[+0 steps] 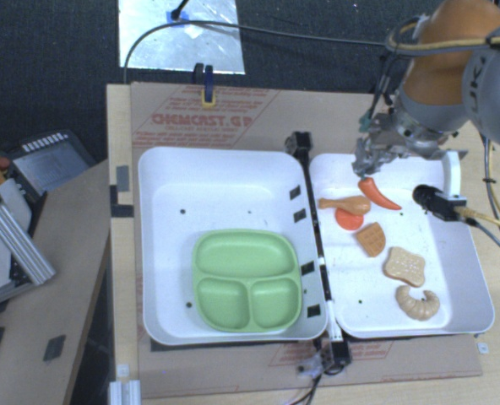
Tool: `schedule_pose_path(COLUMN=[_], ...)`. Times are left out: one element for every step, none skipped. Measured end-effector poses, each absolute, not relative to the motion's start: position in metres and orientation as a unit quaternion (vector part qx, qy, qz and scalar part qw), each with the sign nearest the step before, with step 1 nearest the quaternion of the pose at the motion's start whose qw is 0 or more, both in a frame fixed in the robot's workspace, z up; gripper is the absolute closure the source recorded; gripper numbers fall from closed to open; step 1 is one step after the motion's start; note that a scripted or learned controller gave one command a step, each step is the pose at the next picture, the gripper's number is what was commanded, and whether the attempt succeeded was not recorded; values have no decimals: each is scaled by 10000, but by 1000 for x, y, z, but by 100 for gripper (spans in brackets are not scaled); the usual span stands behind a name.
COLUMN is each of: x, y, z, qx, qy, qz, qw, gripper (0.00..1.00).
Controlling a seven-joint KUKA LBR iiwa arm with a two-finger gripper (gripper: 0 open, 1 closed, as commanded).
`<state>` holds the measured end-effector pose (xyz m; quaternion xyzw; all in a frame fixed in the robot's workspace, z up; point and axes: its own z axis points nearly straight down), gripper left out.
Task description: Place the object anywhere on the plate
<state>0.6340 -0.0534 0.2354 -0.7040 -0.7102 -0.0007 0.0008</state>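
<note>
A green plate [244, 278] with three compartments lies in the left bin [161, 226], toward its front. Several toy foods lie in the right bin [474, 294]. A red chili pepper [380, 195] rests near that bin's back. My gripper [367, 170] hangs right over the pepper's upper end, at or just above it. I cannot see whether it grips the pepper. Next to the pepper lie an orange drumstick-shaped piece [343, 202] and a red round slice [349, 219].
Farther forward in the right bin lie an orange-brown chunk [371, 239], a piece of toast [404, 266] and a pale croissant-like piece [419, 303]. A black divider [311, 226] runs between the bins. The arm [453, 66] reaches in from the upper right.
</note>
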Motion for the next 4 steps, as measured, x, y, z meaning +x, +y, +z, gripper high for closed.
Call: schedule_pose_path(x=[596, 575, 546, 512], y=[-6, 40, 93, 135], z=[238, 243, 233, 237], qx=[-7041, -7038, -7036, -7037], qy=[-7101, -7104, -7106, -7105], qz=[-2, -6, 0, -1], qw=[12, 12, 16, 17], gripper=[100, 100, 100, 100])
